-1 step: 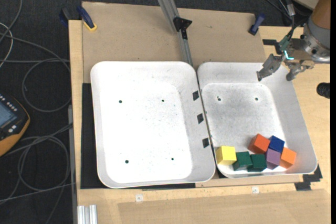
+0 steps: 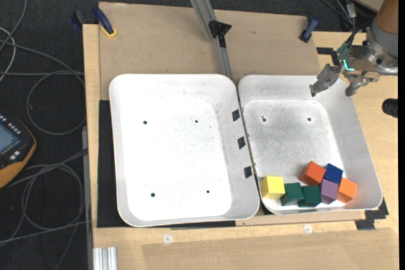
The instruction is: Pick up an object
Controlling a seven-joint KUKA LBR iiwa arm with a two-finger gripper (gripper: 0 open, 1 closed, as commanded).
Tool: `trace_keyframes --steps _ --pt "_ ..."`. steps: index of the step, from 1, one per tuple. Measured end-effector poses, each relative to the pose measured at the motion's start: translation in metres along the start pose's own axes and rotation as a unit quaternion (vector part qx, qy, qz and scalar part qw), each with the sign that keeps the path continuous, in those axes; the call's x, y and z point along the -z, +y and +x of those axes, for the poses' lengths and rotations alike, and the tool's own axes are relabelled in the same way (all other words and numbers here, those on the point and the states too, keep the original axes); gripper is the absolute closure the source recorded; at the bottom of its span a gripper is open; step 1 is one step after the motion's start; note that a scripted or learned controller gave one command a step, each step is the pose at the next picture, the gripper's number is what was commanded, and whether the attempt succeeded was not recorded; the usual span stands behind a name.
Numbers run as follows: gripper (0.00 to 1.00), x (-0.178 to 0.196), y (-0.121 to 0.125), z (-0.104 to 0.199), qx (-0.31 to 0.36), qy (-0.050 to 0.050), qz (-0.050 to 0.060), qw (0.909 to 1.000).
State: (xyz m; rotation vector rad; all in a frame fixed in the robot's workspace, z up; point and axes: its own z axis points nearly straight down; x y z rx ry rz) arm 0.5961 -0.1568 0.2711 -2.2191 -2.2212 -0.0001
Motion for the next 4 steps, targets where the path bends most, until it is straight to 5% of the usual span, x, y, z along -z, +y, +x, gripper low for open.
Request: trace_keyframes --steps 3,4 --pt "0.0 -0.175 0.004 0.005 0.0 0.0 0.003 1.0" --pt "1.0 -0.16 0.006 0.005 0.0 0.0 -0.001 1.0"
